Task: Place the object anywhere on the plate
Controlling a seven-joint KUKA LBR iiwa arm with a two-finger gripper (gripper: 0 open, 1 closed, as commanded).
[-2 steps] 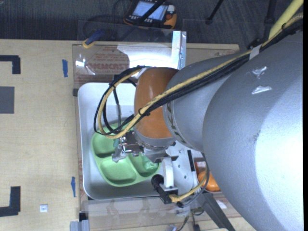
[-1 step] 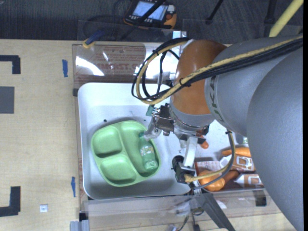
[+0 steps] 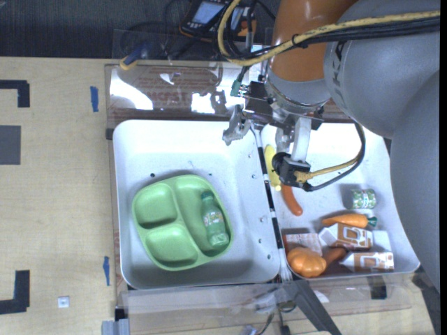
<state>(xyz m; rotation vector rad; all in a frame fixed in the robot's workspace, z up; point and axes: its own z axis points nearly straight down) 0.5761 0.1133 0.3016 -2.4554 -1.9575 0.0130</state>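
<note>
Gripper [image 3: 236, 130] hangs over upper wall between bins, upper centre of frame; can't tell if open or closed, I see nothing held. Likely object: small clear bottle [image 3: 215, 222], lying in right compartment of green plate [image 3: 155, 204], lower left. I judge it light, smooth, prone to roll; grip across mid-body.

The divided plate [image 3: 171, 223] is light green and the bottle [image 3: 214, 220] clear with a green tint, both against white bins [image 3: 140, 145]. The sausage [image 3: 292, 199] is red-orange, the carrot [image 3: 346, 220] and round fruit [image 3: 306, 262] orange, the can [image 3: 363, 199] green and white. The bench [image 3: 56, 187] is pale tan with black marks [image 3: 19, 93] and blue tape strips [image 3: 93, 98].
</note>
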